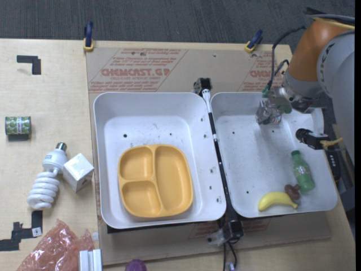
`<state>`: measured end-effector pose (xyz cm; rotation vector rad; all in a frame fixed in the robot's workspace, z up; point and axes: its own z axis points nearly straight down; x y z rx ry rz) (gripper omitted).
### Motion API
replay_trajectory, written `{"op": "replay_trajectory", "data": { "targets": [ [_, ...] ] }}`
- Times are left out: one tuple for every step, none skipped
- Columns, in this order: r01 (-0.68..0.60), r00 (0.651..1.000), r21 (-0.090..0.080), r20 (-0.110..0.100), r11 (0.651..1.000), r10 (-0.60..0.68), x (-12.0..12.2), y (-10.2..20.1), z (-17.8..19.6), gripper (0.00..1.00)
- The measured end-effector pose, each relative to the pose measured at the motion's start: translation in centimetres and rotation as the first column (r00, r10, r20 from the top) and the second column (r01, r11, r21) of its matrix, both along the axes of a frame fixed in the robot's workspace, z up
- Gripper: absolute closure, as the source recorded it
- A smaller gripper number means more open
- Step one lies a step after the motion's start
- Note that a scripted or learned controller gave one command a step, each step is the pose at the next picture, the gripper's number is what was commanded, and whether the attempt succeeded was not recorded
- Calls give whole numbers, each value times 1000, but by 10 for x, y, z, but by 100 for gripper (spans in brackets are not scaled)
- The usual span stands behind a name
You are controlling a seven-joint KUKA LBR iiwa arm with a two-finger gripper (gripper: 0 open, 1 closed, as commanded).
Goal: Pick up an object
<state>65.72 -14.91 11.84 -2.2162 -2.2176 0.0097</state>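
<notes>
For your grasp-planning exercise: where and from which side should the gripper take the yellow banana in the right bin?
Grip the curved yellow banana at its thick middle, from straight above, fingers across its width. It lies flat near the right white bin's front wall, leaving little side room.

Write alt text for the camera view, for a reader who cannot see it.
A grey robot arm reaches in from the right, its gripper over the far part of the right bin, which holds a banana, a green bottle and a small brown object. The left bin holds a yellow divided plate.
</notes>
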Motion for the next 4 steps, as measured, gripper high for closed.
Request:
{"op": "replay_trajectory", "data": {
  "targets": [
    [2,1000,-1,8,1000,-2,-73,31,-26,0],
    [2,1000,0,8,1000,-2,-170,57,-26,0],
    [5,1000,-1,11,1000,-5,-169,56,-16,100],
    [2,1000,-2,11,1000,-2,-141,-45,13,100]
  ]
}}
